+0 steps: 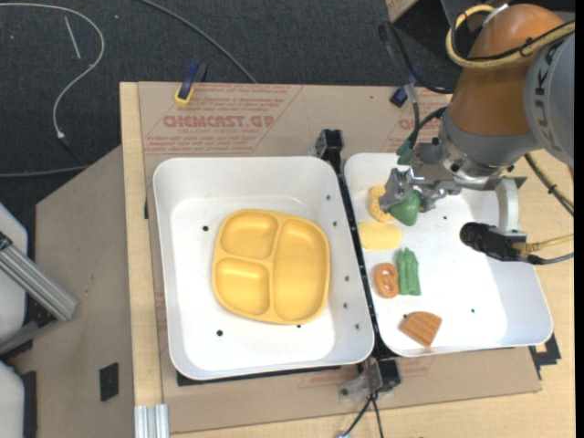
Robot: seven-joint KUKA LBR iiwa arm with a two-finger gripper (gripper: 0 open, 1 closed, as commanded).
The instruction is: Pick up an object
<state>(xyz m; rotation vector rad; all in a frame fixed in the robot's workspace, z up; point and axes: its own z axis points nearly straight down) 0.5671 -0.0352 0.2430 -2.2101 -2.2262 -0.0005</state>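
So, L bin [173, 245]: yellow tray [271, 265] mid-bin. R bin [511, 308], near its L edge: yellow piece [380, 236], orange ring [386, 280], green stick [408, 272]. Hand [408, 199] at top-L corner looks shut on green item [406, 210], prob grasped; lift not yet clear.

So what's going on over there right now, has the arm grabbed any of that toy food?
Gripper low in the right bin, green toy at its tip; grasp unclear. Yellow pieces crowd right beside it. Yellow tray sits alone in the left bin.

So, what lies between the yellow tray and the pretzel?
In the camera view, bare white bin floor and the black divider separate the tray from the pretzel.
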